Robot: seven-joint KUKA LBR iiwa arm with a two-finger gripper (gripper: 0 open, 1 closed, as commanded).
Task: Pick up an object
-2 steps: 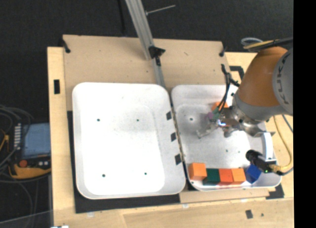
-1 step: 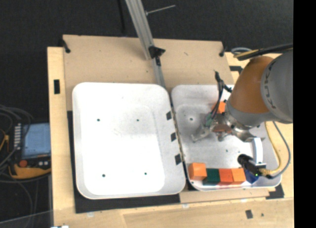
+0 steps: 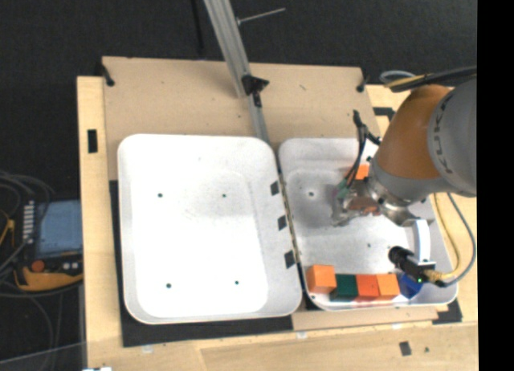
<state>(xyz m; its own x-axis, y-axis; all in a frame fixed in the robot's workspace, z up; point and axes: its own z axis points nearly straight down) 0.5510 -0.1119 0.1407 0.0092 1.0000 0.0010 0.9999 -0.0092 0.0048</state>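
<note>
two white bins (image 3: 201, 225) sit side by side on the tabletop (image 3: 233, 88). over the right one the arm (image 3: 426, 144) lowers its jaws (image 3: 351, 205), their state unclear, near an orange block (image 3: 359, 172). next move likely descent and closing. more blocks (image 3: 357, 285) line the near wall. no readable writing.

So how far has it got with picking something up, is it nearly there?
Done so far: the arm has reached into the right bin, and its end effector sits low near the middle. In hand: nothing that I can make out; a small orange thing shows beside the wrist, but whether it is gripped is unclear. Left: the blocks along the near wall lie untouched, so the lift itself remains.
</note>
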